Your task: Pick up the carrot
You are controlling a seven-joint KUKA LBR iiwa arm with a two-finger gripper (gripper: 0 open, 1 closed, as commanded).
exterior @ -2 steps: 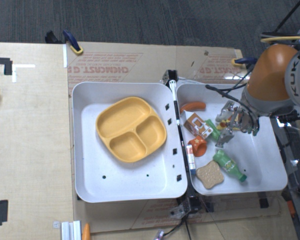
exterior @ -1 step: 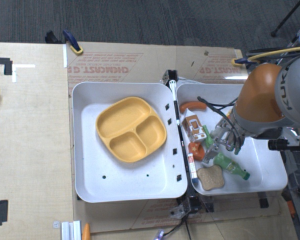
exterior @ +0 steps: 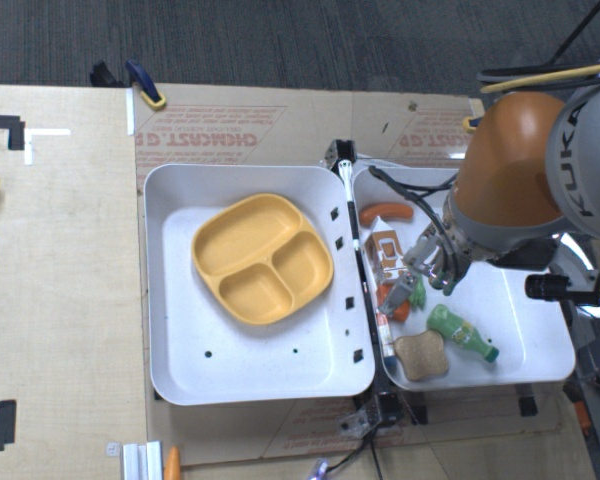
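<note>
**Me:** I've got the gripper (exterior: 427, 271) low over the right bin (exterior: 540, 363), close to its left wall. Whether the claw is released or clenched, I cannot tell from up here; the wrist blocks it.

**Partner:** Where's the carrot?

**Me:** The carrot (exterior: 396, 300) sits just below-left of the claw, orange body with green leaves, hard against the bin's left wall, beside the small carton (exterior: 384, 251). The bread slice (exterior: 422, 355) lies below it, the green bottle (exterior: 461, 331) to the right, a sausage (exterior: 385, 213) further up.

**Partner:** Its axis?

**Me:** It looks slanted, leaves up-right, orange tip down-left, though part is hidden. I'd say set the jaws across that slant, come down on the orange body, and stay off the wall and carton.
</note>
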